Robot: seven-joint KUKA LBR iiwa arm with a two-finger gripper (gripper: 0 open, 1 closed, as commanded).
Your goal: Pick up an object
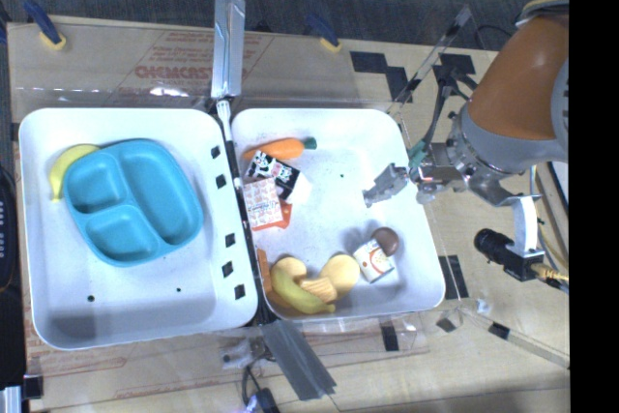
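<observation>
While the arm (513,102) leans in from the right of the frame, its jaws (387,184) hover over the bare upper right part of the right bin (338,135), above the floor of it and touching none of the things there. I cannot tell whether the jaws are released or clenched; nothing shows between them.

Anything to pick lies lower and further left in that bin. A carrot (276,150) sits near the top left corner, a small dark packet (271,171) and a red and white packet (263,205) just below it against the divider. Along the bottom edge a banana (290,285) and a pale yellow lump (334,274) touch each other, with a little white carton (372,263) and a brown round piece (386,239) just beside them. The carton looks nearest the jaws, so I would guess a short drop down and left.

Left of centre, the left bin (58,305) holds a blue divided plate (135,198) with something yellow (68,164) tucked behind its upper left rim. Both bins rest on a brown desk (484,372), clamps along its top edge, dark carpet beyond.
</observation>
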